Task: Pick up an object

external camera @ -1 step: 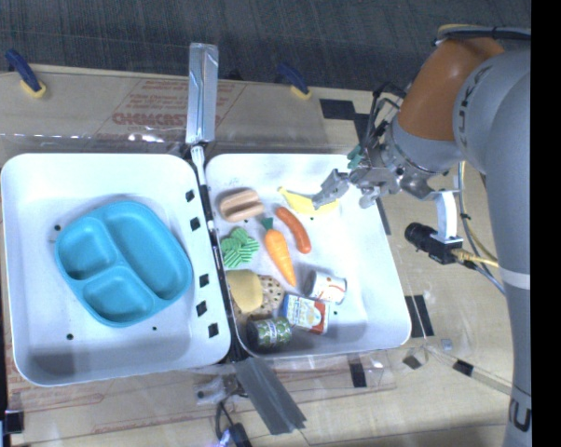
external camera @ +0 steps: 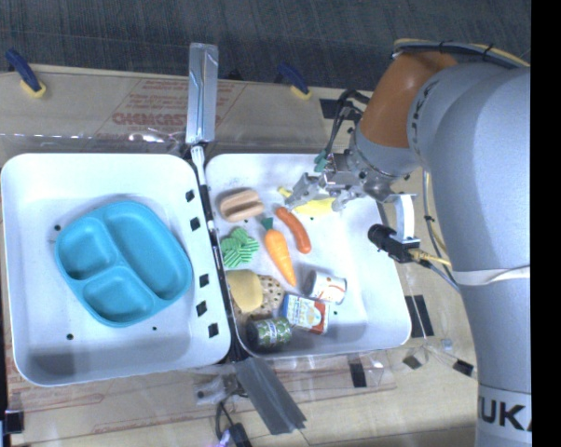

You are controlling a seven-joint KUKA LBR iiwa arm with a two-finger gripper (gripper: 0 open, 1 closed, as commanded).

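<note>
Two white bins sit side by side on the tabletop (external camera: 94, 110). The left bin (external camera: 29, 277) carries a blue divided plate (external camera: 122, 261), tilted a little in the view. The right bin (external camera: 378, 296) holds the clutter: a hot dog in a bun (external camera: 239, 203) near the upper left corner, a loose red sausage (external camera: 294, 228), an orange carrot (external camera: 280, 255) just beside it, a green leafy piece (external camera: 239, 247), a yellowish round item (external camera: 246, 290) by the divider, a small white and red can (external camera: 328, 288), a blue-labelled packet (external camera: 305, 312) and a dark green jar (external camera: 269, 332) at the lower edge. A yellow item (external camera: 313, 207), partly hidden, lies under the end effector (external camera: 320, 186), which hangs low over the bin's upper middle. Arm (external camera: 467, 147) reaches in from the right, orange band at the wrist. End effector state: cannot tell, the tips merge with the clutter.
</note>
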